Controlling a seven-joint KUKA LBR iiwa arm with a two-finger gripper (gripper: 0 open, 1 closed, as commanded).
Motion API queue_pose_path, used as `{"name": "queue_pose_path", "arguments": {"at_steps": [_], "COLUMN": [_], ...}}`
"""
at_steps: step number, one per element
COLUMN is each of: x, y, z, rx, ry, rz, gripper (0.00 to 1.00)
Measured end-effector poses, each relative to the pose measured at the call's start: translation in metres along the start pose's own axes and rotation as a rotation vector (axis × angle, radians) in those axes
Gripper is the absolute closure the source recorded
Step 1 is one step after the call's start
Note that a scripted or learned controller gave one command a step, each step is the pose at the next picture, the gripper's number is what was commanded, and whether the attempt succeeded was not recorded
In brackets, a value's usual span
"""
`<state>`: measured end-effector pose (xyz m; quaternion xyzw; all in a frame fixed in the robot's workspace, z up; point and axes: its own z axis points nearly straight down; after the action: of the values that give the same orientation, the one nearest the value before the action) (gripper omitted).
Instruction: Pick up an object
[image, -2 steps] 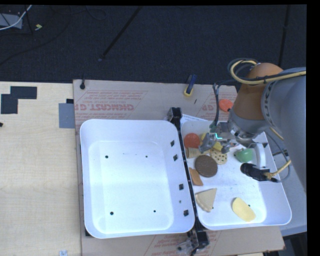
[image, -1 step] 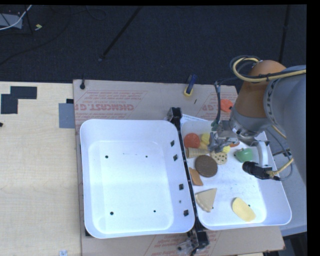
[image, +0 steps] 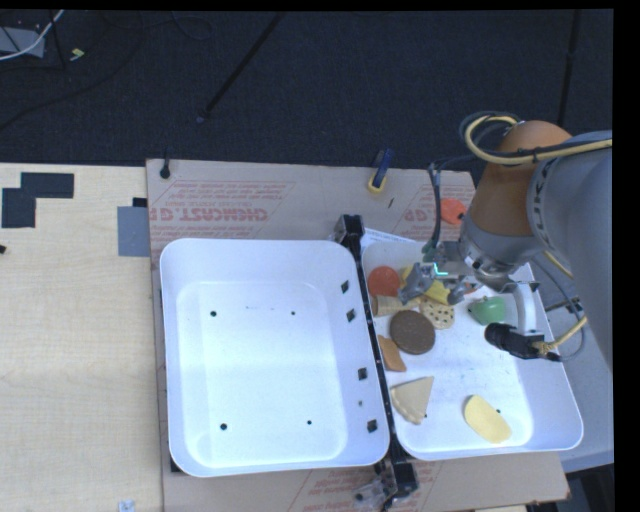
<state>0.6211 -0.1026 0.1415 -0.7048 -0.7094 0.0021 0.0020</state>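
The arm (image: 520, 200) reaches in over the right bin (image: 555, 425), its orange band above the wrist, and the pincer (image: 437, 283) hangs low over the bin's far left part, among a cluster of small things. Whether the pincer is released or clenched I cannot tell, as the wrist and the clutter hide its tips, and nothing can be seen gripped in it.

Taking the brown round disc (image: 412, 331) as landmark: the pincer is just beyond it, over a yellowish piece (image: 437, 294) that may be cheese-like, though the view is too coarse to be sure. A red round object (image: 384, 281) lies beyond the disc and to its left, close by the bin's wall. A spotted biscuit-like piece (image: 440, 315) lies just to the disc's right. A green object (image: 489, 309) lies further right of the disc, partly under the arm. An orange wedge (image: 391, 354) touches the disc's near left edge. A pale triangular slice (image: 413, 398) lies nearer than the disc, and a yellow oval (image: 487, 419) sits near the bin's front right.

The left bin (image: 180, 300) stands beside the right one on the worktop (image: 70, 340)
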Motion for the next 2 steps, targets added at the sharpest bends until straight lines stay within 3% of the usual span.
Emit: {"name": "queue_pose_path", "arguments": {"at_steps": [1, 2], "x": [-0.0004, -0.0003], "y": [-0.0002, -0.0003], "z": [-0.0098, -0.0094], "rx": [0.002, 0.003], "ry": [0.0, 0.0], "rz": [-0.003, -0.005], "gripper": [1.0, 0.0]}}
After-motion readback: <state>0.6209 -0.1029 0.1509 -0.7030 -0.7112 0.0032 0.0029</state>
